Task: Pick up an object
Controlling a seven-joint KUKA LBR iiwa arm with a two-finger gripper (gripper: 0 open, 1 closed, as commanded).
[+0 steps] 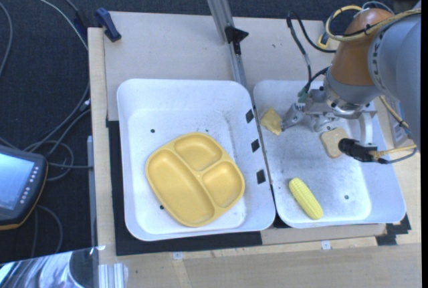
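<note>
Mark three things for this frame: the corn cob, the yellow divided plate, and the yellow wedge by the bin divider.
corn cob point(305, 198), camera view, middle of the cob.
yellow divided plate point(164, 204), camera view, outer rim at its lower left.
yellow wedge point(271, 121), camera view, centre of its top face.

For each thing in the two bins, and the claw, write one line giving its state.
Yellow divided plate: upright, compartments bare, left bin.
Corn cob: lying flat, right bin.
Cheese wedge: at right bin's left wall, beside claw.
Tan piece: flat, under arm.
Claw: low over right bin.
</note>
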